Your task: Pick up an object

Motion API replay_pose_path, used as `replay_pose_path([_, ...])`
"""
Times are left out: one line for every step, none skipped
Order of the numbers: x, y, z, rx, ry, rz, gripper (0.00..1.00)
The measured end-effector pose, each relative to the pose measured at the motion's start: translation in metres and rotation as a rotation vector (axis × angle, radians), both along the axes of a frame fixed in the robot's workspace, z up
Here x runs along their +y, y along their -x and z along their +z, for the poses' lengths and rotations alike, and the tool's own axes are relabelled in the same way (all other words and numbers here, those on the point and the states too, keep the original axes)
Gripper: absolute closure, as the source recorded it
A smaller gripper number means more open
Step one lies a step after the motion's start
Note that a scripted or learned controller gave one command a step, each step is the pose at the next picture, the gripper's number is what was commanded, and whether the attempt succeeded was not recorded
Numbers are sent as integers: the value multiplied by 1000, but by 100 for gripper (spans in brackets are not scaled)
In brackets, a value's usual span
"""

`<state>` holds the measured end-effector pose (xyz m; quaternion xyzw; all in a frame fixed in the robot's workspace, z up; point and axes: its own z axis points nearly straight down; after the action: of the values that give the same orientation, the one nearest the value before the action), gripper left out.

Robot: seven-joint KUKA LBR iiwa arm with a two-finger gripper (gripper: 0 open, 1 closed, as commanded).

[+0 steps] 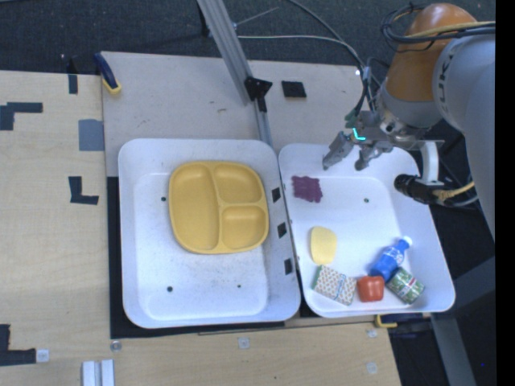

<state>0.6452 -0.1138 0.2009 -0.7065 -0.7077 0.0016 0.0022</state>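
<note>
Gripper [350,156] hovers with fingers spread and nothing between them over the far edge of the right bin [418,215], near the table's right side. Nearest candidate is the purple object [306,188], lying flat just beside the bin's far-left corner, apart from the gripper. It looks small, light and probably soft, so pinch across its narrow middle; it may squash.
</note>
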Motion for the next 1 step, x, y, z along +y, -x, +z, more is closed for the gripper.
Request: replay_pose_path([0, -1, 2, -4, 1, 1, 0])
